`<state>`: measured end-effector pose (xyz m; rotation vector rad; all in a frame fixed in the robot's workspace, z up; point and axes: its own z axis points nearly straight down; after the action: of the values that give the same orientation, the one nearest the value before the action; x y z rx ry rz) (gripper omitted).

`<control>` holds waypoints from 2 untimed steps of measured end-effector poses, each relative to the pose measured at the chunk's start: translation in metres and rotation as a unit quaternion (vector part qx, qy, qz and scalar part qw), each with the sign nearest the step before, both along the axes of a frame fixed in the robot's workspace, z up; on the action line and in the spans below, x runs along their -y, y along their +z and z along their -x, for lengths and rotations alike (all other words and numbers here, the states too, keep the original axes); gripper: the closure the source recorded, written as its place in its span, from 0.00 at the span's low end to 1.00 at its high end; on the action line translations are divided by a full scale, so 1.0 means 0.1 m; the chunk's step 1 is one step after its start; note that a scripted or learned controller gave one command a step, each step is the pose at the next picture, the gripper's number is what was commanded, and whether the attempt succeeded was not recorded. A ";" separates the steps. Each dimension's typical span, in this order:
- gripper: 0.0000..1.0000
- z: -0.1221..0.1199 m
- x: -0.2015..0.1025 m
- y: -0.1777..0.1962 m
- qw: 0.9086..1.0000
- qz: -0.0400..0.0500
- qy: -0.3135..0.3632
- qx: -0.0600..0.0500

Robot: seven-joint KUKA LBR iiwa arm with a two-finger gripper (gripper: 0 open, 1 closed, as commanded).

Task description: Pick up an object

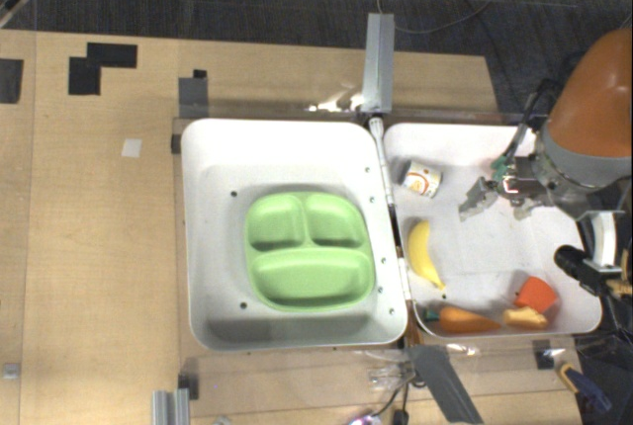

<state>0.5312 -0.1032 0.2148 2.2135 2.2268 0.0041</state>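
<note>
The right bin holds a banana near its left wall. A small white cup with an orange print lies on its side further back. Along the bin's front wall are a carrot, an orange block and a small yellow piece. My gripper hangs over the middle back of this bin, right of the cup and above the banana's level. Its fingers are spread apart with nothing between them.
The left bin holds a green sectioned plate. A grey metal post stands behind the wall between the bins. The arm's orange band looms over the right bin's back right corner.
</note>
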 end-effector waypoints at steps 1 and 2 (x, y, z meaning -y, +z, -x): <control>0.00 -0.21 -0.92 -0.31 1.000 0.000 0.001 -0.001; 0.00 0.36 -0.60 -0.30 0.999 0.000 0.046 0.001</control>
<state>0.4954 -0.0433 0.1849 2.1076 2.3259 0.0053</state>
